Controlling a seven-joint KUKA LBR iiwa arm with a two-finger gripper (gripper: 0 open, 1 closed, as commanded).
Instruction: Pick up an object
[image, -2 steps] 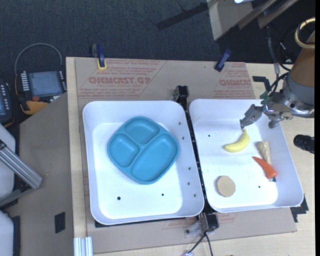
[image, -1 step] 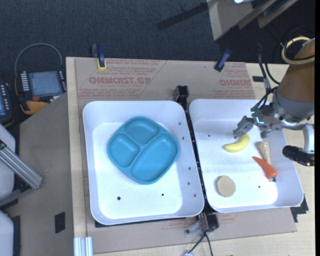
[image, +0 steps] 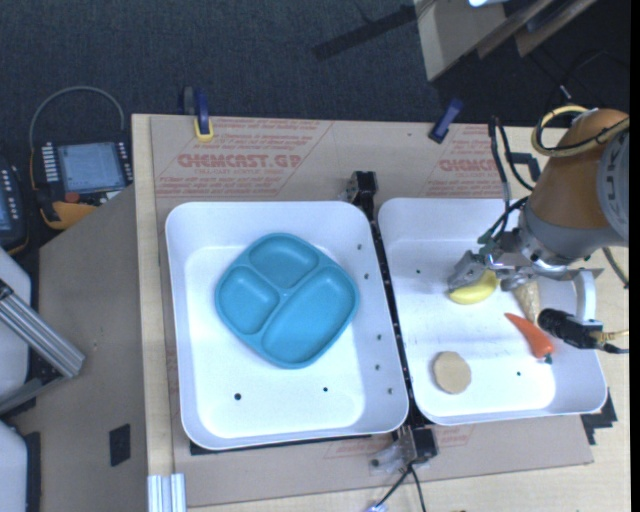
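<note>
1. Now, the left bin (image: 190, 300) carries the biggest thing here: a blue three-compartment plate (image: 287, 298) lying flat at its middle.
2. My right bin (image: 420, 300) holds the smaller pieces: a yellow banana-like toy (image: 472, 291) toward the far edge, an orange carrot-like piece (image: 531, 334) by the right edge, a tan round cookie-like disc (image: 451, 372) near the front edge.
3. My pincer (image: 482, 268) sits just over the yellow toy; I cannot tell how it stands.
4. I judge this the reach-and-grasp step: nothing is lifted yet, so next comes settling around the yellow toy, clamping, and rising straight.
</note>
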